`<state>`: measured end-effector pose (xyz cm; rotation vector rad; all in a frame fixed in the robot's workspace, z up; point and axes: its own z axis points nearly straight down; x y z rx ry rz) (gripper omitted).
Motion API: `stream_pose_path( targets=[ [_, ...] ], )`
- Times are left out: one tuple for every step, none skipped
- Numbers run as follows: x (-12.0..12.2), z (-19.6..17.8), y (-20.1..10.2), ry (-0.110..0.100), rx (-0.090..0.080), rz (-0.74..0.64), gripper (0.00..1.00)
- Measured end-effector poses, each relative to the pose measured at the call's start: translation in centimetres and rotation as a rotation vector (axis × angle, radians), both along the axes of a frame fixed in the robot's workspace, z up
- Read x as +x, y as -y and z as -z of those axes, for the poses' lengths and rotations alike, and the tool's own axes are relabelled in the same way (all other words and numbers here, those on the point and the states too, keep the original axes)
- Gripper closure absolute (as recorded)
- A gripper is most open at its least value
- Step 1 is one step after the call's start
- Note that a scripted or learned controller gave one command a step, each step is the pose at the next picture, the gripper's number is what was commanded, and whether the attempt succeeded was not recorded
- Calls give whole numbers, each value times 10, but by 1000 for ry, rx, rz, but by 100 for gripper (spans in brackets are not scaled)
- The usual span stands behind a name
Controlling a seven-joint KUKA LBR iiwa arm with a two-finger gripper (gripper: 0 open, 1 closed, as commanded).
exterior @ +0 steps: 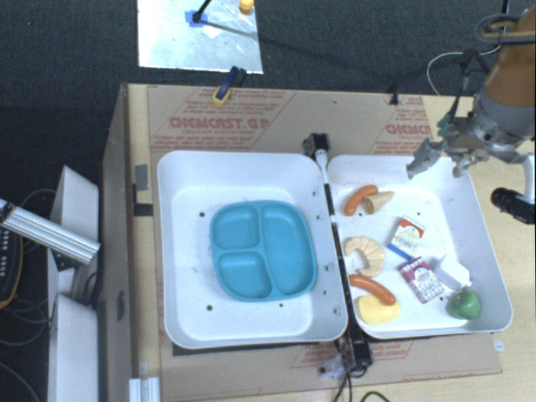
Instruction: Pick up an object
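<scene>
- Our end effector (442,153) hovers above the right bin's (486,224) far edge, fingers apart, holding nothing.
- We should descend straight over the sausage (361,198) near that far edge, fingers straddling it.

The arm (507,99) is grey metal with an orange band, thin looping cables, and a pale two-finger gripper (441,161).

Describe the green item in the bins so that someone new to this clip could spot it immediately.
Look at the right bin, the one crowded with toy food rather than the one holding the blue tray. Follow it to its near right corner. There sits a small round green ball-like object, the only green piece, just beside a dark red packet.
</scene>
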<state>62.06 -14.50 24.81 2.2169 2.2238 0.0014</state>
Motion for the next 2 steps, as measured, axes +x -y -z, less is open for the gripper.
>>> stream_pose_path(
  targets=[
    [-60, 135, 0, -5, 1, 2, 0],
    [-103, 138, 16, -1, 0, 3, 0]
  ],
)
